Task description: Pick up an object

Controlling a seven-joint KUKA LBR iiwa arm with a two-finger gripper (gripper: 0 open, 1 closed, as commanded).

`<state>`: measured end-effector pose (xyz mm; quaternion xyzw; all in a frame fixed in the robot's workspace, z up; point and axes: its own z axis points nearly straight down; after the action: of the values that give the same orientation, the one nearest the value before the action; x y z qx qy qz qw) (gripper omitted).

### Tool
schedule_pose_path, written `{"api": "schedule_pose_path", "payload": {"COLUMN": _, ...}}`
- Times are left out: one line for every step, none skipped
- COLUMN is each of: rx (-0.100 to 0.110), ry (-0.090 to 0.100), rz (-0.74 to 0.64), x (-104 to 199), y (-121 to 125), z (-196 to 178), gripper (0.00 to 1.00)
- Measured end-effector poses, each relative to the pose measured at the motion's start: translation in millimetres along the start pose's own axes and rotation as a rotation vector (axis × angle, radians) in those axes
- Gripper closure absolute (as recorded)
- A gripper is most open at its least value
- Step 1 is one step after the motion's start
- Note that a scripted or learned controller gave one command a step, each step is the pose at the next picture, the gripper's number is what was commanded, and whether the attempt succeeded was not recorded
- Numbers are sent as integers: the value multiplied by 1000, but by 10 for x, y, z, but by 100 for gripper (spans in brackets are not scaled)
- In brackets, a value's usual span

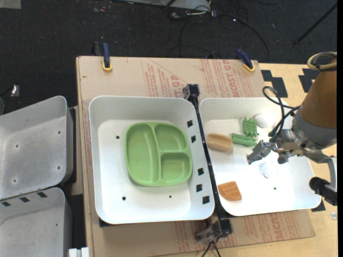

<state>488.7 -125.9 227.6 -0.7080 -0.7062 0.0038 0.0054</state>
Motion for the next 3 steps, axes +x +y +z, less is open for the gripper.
{"api": "schedule_pose_path", "payload": {"rx": -12, "ry": -2, "rz": -3, "x": 4, "y": 25, "z": -58, "gripper": 0}}
{"api": "schedule_pose_path", "payload": {"rx": -7, "ry": -1, "rz": 0, "x": -52, "y": -63, "z": 483, "gripper": 0}}
{"api": "schedule_pose_path", "payload": {"rx": -9, "ry": -1, "rz": 0, "x": -90, "y": -92, "z": 926, "gripper": 0}}
